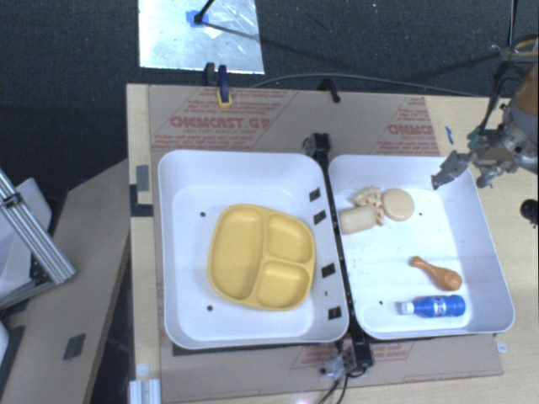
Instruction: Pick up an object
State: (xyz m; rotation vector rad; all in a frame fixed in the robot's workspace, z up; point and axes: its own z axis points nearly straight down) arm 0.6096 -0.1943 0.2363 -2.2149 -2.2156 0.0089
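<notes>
In the right bin (472,225) lie three things. A beige toy cluster (376,209) with a round cap rests near the bin's left wall, an orange-brown drumstick (436,273) lies lower right, and a blue bottle (434,307) lies on its side by the front wall. My gripper (466,173) hovers over the bin's far right corner, up and to the right of the beige cluster. Its fingers are spread apart with nothing between them.
The left bin (181,225) holds a yellow divided plate (261,257). A black clip strip (330,234) runs between the two bins. A shiny metal sheet (200,23) lies behind the bench, and a metal rail (34,234) stands at the left.
</notes>
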